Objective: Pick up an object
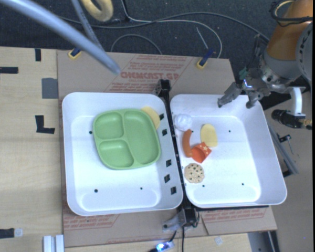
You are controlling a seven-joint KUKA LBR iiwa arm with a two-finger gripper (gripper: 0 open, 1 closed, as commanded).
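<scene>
Claw (236,97) hangs over the far rim of the right bin (262,140), near that bin's far right corner, its two fingers spread apart with nothing between them. The arm (289,41) reaches in from the right, grey with an orange band above the wrist, and the wrist sits outside the bin over the bench (21,140).

The things to pick lie bunched along the right bin's left side: a white lump (182,121) by the far left, a sausage (187,140) below it, a yellow piece (209,135) just beside the sausage, a red piece (200,153) touching the sausage's near end, and a cookie (193,173) nearest the camera. All are well apart from the claw. The right half of this bin's floor is bare white, leaving open room between the things and the right wall.

In the left bin (79,140) a green tray (126,139) lies tilted, with a yellow disc (153,115) tucked at its far right corner, close to the wall between the bins.
</scene>
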